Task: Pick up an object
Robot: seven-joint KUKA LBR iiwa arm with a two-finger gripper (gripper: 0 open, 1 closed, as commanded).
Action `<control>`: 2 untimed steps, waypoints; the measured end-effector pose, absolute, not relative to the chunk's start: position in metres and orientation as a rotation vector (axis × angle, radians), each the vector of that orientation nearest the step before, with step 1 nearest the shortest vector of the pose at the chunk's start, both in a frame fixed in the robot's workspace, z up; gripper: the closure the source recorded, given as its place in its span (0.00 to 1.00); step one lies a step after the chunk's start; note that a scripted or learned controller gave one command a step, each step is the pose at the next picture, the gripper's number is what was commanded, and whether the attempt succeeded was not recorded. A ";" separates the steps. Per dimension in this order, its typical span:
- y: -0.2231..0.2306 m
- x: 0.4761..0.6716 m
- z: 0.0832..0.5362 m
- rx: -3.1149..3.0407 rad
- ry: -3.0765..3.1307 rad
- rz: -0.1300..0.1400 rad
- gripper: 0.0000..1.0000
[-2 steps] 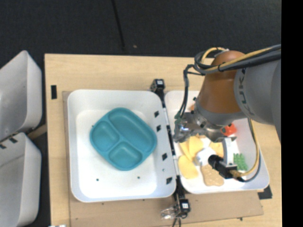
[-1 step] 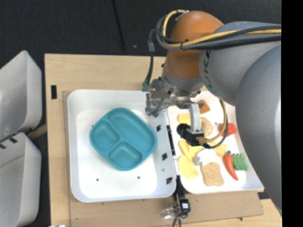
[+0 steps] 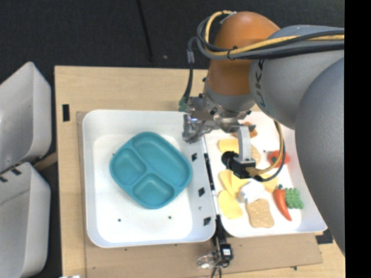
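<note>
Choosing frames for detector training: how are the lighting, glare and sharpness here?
Camera view: even, soft light; the teal plate is crisp, without glare; the white right bin looks nearly washed out; the arm's orange band bears a soft highlight.

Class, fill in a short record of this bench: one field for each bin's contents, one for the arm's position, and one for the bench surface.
left bin: one teal plate with three compartments, lying flat
right bin: toy foods, among them yellow pieces, a tan cracker and an orange carrot
arm: reaches in from the right, over the right bin
bench: pale wooden top under both bins
</note>
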State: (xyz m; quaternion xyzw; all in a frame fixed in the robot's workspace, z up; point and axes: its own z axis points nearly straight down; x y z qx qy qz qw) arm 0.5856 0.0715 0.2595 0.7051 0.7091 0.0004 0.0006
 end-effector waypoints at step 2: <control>0.097 0.554 0.424 2.208 2.217 0.027 1.00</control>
